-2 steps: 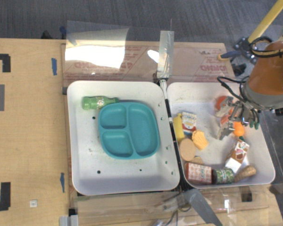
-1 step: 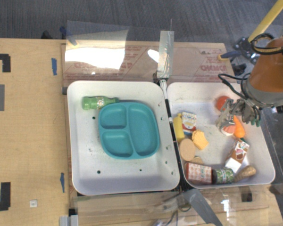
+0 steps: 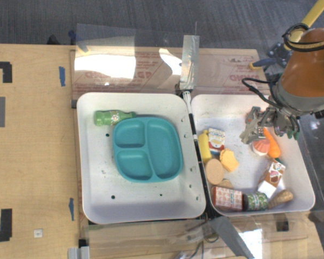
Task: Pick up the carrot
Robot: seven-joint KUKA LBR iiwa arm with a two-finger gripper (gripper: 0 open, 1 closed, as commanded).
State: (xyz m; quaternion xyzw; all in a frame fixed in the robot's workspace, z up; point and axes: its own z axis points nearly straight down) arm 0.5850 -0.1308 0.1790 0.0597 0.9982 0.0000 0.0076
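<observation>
Carrot (image 3: pixel 271 143) lay in right bin (image 3: pixel 305 169), upper right part, long axis slanted from upper left to lower right. Gripper (image 3: pixel 270 124) hung directly over carrot's upper end, touching or nearly so; you could not tell which. Finger state: you could not tell; rig clutter hid gap. Carrot body extended below and right of gripper. White round piece (image 3: pixel 258 148) sat just beside carrot, left. Judgement: closing across the slant suited grasp; carrot not confirmed held.

Red print on cardboard sheet (image 3: pixel 151 72) behind the bins, blurred and illegible, package labels in right bin (image 3: pixel 308 193) too small to read
</observation>
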